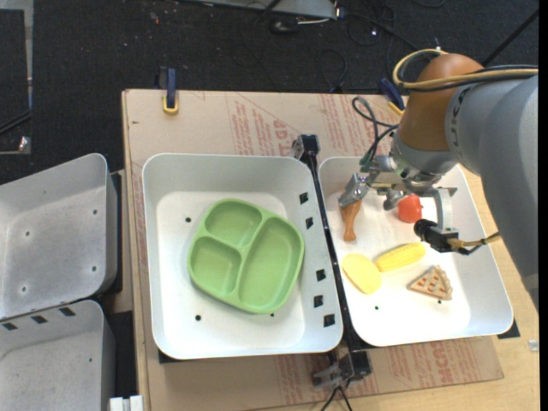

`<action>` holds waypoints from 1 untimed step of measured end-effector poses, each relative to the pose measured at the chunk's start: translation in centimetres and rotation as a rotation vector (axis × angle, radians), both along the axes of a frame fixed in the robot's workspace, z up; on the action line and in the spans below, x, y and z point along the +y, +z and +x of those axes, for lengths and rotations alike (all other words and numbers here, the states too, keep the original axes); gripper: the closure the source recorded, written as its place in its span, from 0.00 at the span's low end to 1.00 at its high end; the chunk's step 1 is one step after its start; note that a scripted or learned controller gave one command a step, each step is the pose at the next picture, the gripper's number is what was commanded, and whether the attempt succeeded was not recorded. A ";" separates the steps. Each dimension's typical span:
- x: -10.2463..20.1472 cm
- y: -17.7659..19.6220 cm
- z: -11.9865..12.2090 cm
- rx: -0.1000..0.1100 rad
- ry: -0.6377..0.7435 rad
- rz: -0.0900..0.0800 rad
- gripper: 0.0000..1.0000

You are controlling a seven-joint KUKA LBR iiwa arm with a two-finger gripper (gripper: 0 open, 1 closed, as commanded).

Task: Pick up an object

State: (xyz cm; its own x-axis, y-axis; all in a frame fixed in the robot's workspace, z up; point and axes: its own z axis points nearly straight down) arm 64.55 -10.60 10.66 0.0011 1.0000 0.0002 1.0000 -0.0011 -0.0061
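A grey KUKA arm with an orange band (437, 101) is reaching in from the right over a wooden bench (257, 118) carrying two shallow white plastic bins side by side. The left white bin (163, 229) is holding a single item — a light-green plastic divided plate (247, 255) with three compartments, lying flat near the middle of the bin floor.

The right white bin (488, 306) is holding the smaller pieces. A brown drumstick-shaped toy (350, 221) is lying near the bin's left wall, just below the metal claw (387, 191). A small red rounded toy (409, 207) is sitting right beside the claw's hardware, touching it or nearly so; nothing is visibly gripped. Further toward the camera, a yellow elongated corn-like toy (400, 256) is lying next to a pale-yellow flat oval piece (362, 273), the two touching or almost touching. A tan triangular pizza-slice toy (431, 283) is resting to their right, apart from them.

The claw is hanging low over the far part of the right bin — whether it is spread or closed cannot be told from this angle, as the wrist is covering much of it.
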 end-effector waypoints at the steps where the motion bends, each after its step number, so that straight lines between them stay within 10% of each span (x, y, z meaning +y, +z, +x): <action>1: 0.1 -1.5 0.0 -0.005 0.001 -0.001 0.00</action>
